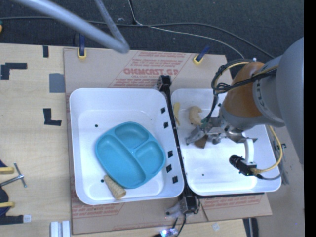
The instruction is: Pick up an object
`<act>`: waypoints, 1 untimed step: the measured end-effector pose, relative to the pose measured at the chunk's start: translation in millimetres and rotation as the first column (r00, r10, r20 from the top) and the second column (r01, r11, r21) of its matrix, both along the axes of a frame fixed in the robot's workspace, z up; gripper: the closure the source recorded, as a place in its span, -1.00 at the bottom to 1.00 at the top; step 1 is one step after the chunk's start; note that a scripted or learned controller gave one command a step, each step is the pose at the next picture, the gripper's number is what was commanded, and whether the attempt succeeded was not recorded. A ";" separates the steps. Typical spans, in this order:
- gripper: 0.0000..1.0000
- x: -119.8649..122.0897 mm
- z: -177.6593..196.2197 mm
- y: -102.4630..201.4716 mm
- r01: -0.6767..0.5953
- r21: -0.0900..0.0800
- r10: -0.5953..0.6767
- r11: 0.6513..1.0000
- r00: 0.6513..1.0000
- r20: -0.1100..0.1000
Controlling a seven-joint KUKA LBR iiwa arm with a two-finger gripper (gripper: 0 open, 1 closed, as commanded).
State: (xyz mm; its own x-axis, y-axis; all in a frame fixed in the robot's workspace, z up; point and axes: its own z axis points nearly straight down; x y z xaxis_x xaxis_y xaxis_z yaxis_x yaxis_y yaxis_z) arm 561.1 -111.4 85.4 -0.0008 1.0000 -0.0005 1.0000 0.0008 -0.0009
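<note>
Overhead: wooden bench (29, 147) with black tape marks, a printed cardboard sheet (148, 68) beneath two white bins; dark carpet behind. Left bin (81, 107): blue divided plate (129, 153); tan cork-like piece (114, 186) at the plate's lower edge. Right bin (222, 181): gripper (196, 138) lowered near the divider, fingers spread apart. Small dark-brown object (199, 143) lies at the fingertips; whether between them cannot be told. Pale beige lump (195, 114) lies just above, apart from the gripper.
</note>
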 end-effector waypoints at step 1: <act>1.00 0.1 10.2 -0.4 -0.001 -0.003 0.001 1.000 1.000 0.002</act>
State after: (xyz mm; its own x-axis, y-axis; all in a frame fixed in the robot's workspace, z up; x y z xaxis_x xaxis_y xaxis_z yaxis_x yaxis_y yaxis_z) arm 561.2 -111.8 95.6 -0.0018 1.0000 -0.0030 1.0000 0.0018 0.0007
